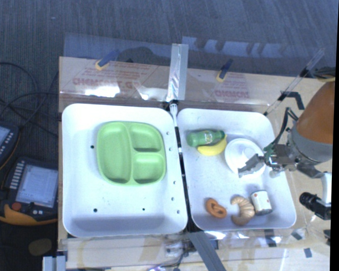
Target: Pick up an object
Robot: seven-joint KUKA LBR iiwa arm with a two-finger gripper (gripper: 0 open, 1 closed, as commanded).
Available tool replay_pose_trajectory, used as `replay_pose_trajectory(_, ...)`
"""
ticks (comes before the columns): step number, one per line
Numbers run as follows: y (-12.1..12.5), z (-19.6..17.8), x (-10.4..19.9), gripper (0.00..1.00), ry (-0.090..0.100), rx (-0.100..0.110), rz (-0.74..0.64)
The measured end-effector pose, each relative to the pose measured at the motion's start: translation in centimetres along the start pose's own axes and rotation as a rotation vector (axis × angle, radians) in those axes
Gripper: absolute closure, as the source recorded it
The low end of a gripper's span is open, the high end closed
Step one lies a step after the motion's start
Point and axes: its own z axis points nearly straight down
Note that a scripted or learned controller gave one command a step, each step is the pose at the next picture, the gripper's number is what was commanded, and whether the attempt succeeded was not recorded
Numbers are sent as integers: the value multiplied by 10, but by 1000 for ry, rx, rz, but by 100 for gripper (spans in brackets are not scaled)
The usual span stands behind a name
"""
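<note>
Fingers point(247, 164) of the hand point(251, 165) are hanging spread, pinching nothing. White bowl point(239, 152) is lying just beneath, probably the target.

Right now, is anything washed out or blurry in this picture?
In the camera view, glare whitens the clear sheet behind the bins; the white bowl nearly blends into the right bin; the gripper looks soft, the green tray fairly clear.

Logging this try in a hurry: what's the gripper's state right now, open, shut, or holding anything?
Gripper: open, holding nothing, over the white bowl in the right bin.
</note>
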Motion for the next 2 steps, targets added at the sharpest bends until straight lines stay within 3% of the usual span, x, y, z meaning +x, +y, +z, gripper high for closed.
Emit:
replay_pose_trajectory(1,25,-111,-23,0,-3,-3,-357)
replay_pose_trajectory(2,-1,8,-47,0,0,-1,-332)
